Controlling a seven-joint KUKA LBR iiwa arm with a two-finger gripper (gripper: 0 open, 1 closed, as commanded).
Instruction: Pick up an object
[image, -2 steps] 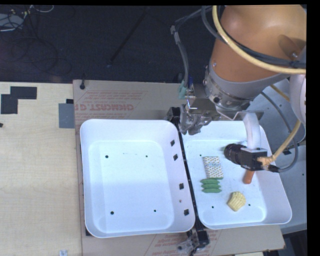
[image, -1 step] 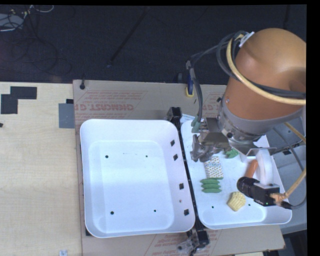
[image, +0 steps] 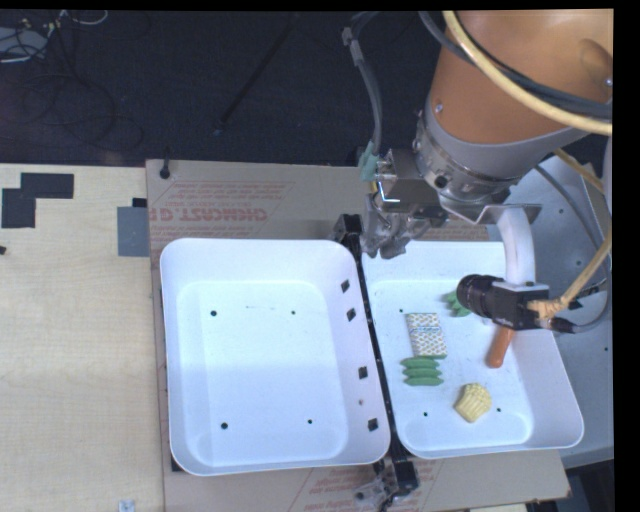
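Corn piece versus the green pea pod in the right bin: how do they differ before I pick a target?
The corn piece is yellow, stubby and bumpy; the green pea pod is green, slimmer and longer. The corn lies tilted nearer the bin's front right corner, while the pod lies roughly level, nearer the divider, just below the checkered packet. Both rest loose on the right bin floor, touching nothing else.

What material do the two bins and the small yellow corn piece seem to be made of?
The bins look like thin moulded plastic, white and slightly glossy: rounded corners, soft light reflections. The corn piece is probably plastic or rubber toy food, matte yellow with a bumpy kernel pattern; the picture is too small to tell for certain.
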